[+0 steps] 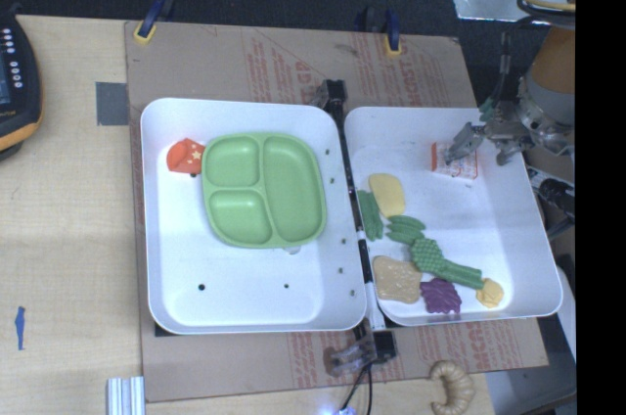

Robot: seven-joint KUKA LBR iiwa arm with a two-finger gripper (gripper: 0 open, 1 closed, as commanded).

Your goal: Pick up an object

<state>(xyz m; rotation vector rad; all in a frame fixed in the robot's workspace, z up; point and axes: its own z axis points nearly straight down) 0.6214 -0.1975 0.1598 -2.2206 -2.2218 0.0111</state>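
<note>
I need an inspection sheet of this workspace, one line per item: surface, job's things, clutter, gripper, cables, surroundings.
Surface: cardboard sheet clamped on a wooden bench, bearing the left bin and the right bin side by side.
Job's things: in the right bin, a small red-and-white packet, a yellow piece, green toy pieces, a tan piece, a purple piece. In the left bin, a green divided plate and a red item at its left edge.
Clutter: a curled tan object on the bench, outside the bins.
Gripper: gripper over the packet; holding nothing that can be seen.
Cables: a dark cable at the bottom edge.
Surroundings: a handheld controller at far left.
</note>
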